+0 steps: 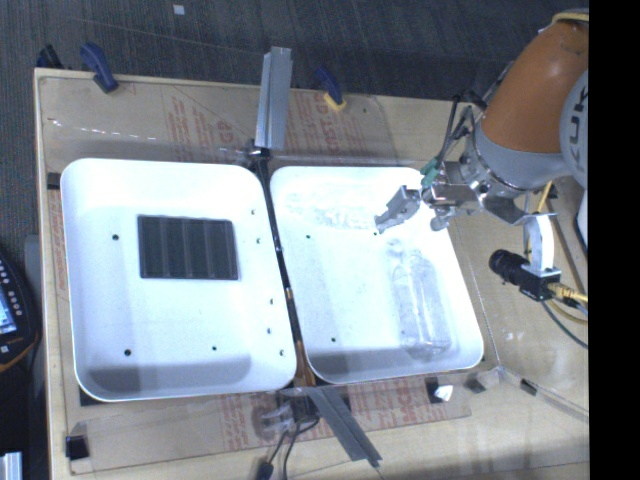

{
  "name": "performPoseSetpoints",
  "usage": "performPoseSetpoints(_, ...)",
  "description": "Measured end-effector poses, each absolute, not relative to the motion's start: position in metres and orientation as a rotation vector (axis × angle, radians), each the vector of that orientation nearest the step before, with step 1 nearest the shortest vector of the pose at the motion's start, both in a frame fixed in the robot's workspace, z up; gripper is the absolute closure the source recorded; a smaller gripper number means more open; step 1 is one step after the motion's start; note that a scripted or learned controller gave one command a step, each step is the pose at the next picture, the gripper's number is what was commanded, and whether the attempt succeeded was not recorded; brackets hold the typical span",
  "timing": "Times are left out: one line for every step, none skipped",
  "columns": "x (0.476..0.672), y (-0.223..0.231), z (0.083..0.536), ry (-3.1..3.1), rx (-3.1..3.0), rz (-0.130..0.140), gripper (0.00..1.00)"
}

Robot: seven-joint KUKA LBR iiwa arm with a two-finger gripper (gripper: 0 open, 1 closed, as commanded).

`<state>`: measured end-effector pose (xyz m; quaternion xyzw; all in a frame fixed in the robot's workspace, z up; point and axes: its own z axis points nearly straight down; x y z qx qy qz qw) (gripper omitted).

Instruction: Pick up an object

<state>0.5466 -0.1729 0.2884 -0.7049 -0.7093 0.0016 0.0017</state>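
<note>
My gripper (418, 215) hangs over the far right corner of the right bin (330, 358), open, with nothing between its fingers. A clear plastic bottle (420, 303) lies lengthwise in that bin just below the gripper, apart from it. A faint patch of crumpled clear plastic (325, 211) sits near the bin's far edge, to the gripper's left. In the left bin (100, 358) a dark grey ribbed rectangular block (188, 247) lies flat, far from the gripper.
A metal divider bar (272, 98) rises between the two bins at the back. Blue clamps (100, 68) hold the bench's far edge. The arm's orange band (530, 88) looms over the bench's right side.
</note>
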Motion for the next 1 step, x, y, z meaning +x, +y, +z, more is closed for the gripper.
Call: performPoseSetpoints(0.5384, -0.1900, 0.3355, -2.225, -2.218, 0.001, 0.00)
